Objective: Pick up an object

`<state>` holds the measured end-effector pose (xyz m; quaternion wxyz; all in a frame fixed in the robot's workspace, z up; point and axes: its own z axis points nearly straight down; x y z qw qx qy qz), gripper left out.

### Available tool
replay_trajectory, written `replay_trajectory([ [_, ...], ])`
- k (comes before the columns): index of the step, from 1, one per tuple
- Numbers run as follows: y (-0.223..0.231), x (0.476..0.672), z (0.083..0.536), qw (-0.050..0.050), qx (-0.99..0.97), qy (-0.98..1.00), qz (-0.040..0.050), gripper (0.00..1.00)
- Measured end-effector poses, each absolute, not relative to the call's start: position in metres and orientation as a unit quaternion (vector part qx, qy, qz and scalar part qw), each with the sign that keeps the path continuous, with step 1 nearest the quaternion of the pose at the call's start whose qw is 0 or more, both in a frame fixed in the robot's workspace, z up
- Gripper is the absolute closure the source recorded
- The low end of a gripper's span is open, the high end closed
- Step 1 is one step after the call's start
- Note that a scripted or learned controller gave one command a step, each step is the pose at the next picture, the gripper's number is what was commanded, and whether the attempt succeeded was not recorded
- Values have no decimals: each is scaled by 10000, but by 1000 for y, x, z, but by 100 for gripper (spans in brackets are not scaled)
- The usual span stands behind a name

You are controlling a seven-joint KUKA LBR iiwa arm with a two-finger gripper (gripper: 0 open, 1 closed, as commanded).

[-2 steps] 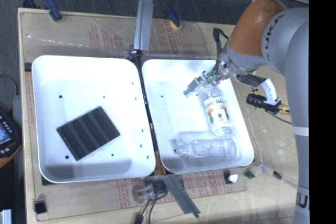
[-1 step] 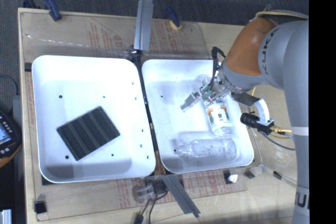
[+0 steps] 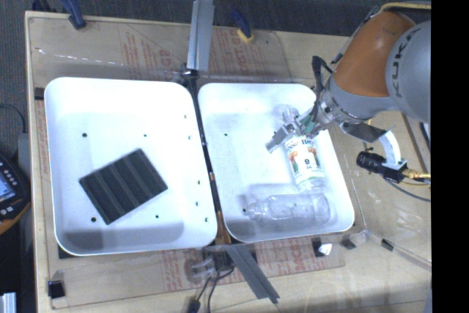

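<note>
While the arm reaches in from the right: the gripper (image 3: 287, 130) hangs low over the right bin (image 3: 242, 102), at the upper end of a white labelled bottle (image 3: 304, 161).
Pincer state: the two fingers look spread a little, one pointing left and down, the other up toward the bin's back wall. Nothing sits between them that I can make out, so I read it as apart and holding nothing.
Nearest thing to pick: the white labelled bottle lies on its side, running from just under the fingers down toward the bin's near right corner.
Second candidate: a clear plastic bottle (image 3: 289, 207) lies crosswise along the near wall, touching or almost touching the lower end of the white one.
Left bin (image 3: 66, 102): holds a dark ribbed flat slab (image 3: 123, 185), well apart from the arm.
Step in hand, as I judge it: lining up on the white bottle before closing.
How to do it well: straddle the bottle across its narrow width, not along its length, and centre the fingers on the body rather than the tapered top.
Risk: round and lying down, it may roll away or squirt out of a grip placed off-centre.
Also watch: the bin's right wall is near, so descend straight and lift straight.
</note>
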<state>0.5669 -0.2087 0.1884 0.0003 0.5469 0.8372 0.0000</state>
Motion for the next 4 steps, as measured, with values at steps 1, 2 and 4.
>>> replay_trajectory([
  [1,-208,577,158,-17,5421,8403,-6,0],
  [2,-209,577,170,3,5319,8468,-3,0],
  [4,-209,614,188,11,4826,8758,-3,0],
])
